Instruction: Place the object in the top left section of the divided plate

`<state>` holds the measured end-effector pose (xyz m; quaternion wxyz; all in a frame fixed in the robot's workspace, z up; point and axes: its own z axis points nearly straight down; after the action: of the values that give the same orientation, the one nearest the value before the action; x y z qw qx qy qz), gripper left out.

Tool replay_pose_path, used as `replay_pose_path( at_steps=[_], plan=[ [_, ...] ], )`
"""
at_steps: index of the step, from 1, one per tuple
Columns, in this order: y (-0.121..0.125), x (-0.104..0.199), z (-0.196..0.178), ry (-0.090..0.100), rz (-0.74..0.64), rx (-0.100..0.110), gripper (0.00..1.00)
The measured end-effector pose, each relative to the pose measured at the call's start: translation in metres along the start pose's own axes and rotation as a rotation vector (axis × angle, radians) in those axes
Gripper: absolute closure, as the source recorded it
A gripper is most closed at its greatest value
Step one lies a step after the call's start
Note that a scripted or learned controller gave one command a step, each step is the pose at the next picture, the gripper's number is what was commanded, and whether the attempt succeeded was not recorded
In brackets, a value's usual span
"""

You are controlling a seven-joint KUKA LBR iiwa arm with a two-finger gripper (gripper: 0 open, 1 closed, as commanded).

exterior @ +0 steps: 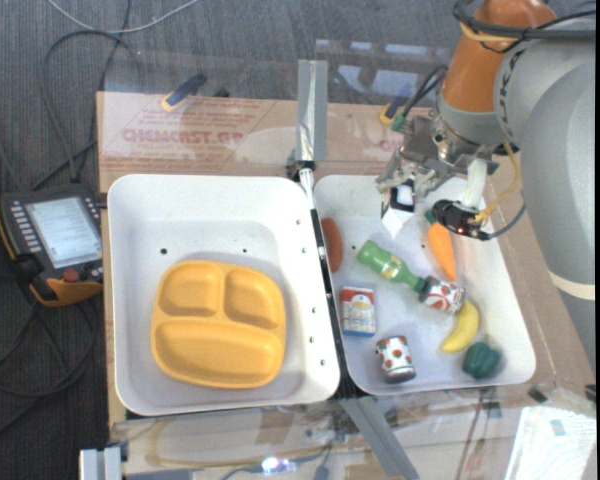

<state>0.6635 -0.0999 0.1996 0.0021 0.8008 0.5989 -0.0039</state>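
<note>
pepper (481, 359): near right corner of right bin (510, 373), just beside banana (461, 327).
can (394, 357): near middle of right bin, lying tilted; small carton (357, 310) just beyond it to the left.
plate (220, 323): yellow, in left bin (130, 228), nearer half. Two small sections on its far side, one wide section near; far-left section bare.
bottle (391, 266): green, lying aslant mid-bin; small red-white item (443, 295) touching its right end.
sausage (332, 244): hard against left wall of right bin.
carrot (442, 250): right of bottle, just near of gripper.
gripper (420, 190): over far part of right bin, above the floor. Nothing seen between fingers; open or closed — cannot tell from this slant.
task object: not yet chosen, as far as visible; carrot lies closest, so likely candidate (judgement).
handling: carrot looks like light, stiff plastic, smooth and tapered; could slip out toward its tip. Best taken across thick middle.
edges: divider between bins must be cleared on transfer; sausage and bottle lie along that path, low.
open room: bare floor in far part of both bins; plate has bin floor all round, far-left approach unobstructed.
</note>
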Motion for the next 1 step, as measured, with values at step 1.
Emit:
replay_pose_path(
  at_steps=[1],
  plan=[
    [-0.0194,0.0215,0.0163,0.0,0.05,0.001,1.0]
  ],
)
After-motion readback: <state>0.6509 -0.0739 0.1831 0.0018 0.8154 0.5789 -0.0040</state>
